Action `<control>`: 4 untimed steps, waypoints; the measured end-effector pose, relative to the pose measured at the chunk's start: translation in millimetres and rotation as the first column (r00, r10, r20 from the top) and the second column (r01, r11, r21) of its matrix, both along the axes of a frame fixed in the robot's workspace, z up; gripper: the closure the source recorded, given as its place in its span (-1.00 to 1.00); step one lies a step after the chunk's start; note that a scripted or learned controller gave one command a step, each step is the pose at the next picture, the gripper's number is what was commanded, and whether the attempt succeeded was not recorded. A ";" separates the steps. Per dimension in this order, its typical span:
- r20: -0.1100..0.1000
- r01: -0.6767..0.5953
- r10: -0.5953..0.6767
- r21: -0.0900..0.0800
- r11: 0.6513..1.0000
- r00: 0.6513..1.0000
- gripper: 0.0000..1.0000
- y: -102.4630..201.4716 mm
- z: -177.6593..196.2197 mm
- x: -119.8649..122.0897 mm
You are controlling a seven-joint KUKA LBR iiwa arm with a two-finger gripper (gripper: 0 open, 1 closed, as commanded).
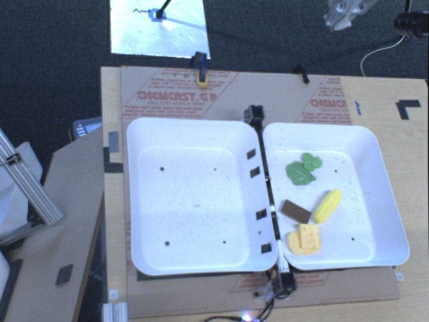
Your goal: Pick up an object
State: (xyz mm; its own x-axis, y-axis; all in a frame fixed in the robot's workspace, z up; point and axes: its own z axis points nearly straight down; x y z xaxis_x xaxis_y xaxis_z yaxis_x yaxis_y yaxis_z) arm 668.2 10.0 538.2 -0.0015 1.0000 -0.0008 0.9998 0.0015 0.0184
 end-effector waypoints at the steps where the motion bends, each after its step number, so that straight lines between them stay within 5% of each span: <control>1: -0.026 -0.007 0.007 0.002 1.000 1.000 1.00 52.5 -102.6 -0.2; 3: -0.010 -0.004 0.004 0.001 1.000 1.000 1.00 50.2 0.6 0.2; 4: -0.034 -0.006 0.006 0.000 1.000 0.999 1.00 83.1 -179.2 -31.8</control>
State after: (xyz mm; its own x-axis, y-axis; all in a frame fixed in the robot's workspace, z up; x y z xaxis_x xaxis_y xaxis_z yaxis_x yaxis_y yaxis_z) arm 636.4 93.1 359.0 -0.0074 1.0000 -0.0004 0.9999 0.0074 -0.0152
